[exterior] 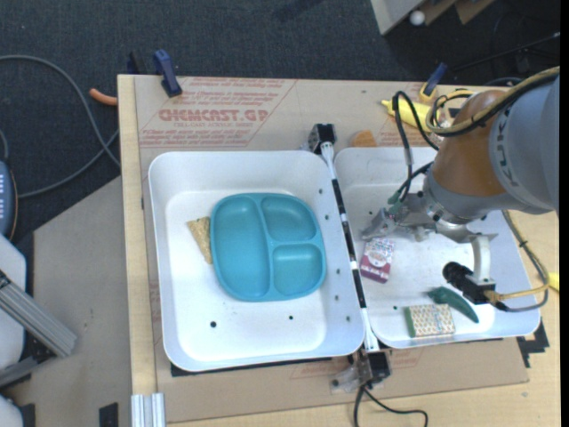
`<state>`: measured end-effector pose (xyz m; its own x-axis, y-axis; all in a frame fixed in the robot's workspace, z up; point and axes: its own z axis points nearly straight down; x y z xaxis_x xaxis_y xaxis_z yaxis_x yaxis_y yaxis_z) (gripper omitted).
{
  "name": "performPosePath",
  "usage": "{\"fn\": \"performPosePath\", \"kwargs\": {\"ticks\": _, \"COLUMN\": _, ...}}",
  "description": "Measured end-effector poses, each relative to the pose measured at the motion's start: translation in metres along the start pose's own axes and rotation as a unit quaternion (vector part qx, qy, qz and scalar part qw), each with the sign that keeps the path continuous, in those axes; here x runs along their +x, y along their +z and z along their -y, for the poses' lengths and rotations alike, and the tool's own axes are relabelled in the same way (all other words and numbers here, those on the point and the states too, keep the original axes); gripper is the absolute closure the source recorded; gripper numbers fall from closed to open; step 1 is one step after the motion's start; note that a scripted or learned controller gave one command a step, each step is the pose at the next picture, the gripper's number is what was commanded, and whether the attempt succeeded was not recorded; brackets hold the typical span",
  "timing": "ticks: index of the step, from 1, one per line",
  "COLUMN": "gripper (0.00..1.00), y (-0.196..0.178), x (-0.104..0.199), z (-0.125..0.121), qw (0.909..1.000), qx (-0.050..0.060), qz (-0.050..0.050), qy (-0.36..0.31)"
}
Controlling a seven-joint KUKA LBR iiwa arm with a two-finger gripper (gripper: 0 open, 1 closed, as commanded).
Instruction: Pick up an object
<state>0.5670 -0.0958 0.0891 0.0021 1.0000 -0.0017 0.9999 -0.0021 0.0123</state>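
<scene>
Camera view: candidates for pickup, with places given from the gripper [384, 228].

Well off to the gripper's left, in the left bin [191, 314], a tan wedge [199, 232] lies half tucked under a blue plate [267, 245] with three compartments. The plate looks stiff, smooth and broad. Its raised rim is probably the only place to take hold, and it looks a slippery one.

Just below the gripper, in the right bin [391, 172] near the wall between the bins, lies a small packet [378, 259], white with pink and red print. It is the nearest candidate and is taken here as the task's thing. It appears light, thin and pliable, likely to crumple or slide. A hold across its short width, near the middle, seems best. Whether the gripper is spread or pressed together cannot be told, and nothing is seen held in it.

Below and to the gripper's right rest a patterned pad [429, 320] and, touching its upper right corner, a green piece [455, 300]. Both look small and light.

Writing: the board [133, 194] under the bins bears red lettering, "CHEMCAST GP", well up and left of the gripper. Smaller lines around it are illegible. The packet's print is too small to read.
</scene>
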Motion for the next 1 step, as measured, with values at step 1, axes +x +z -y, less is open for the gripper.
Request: {"fn": "performPosePath", "kwargs": {"ticks": 1, "gripper": 0.00, "y": -0.0002, "x": 0.0013, "z": 0.0077, "qw": 1.0000, "qx": 0.000, "qz": 0.000, "qy": 0.000}}
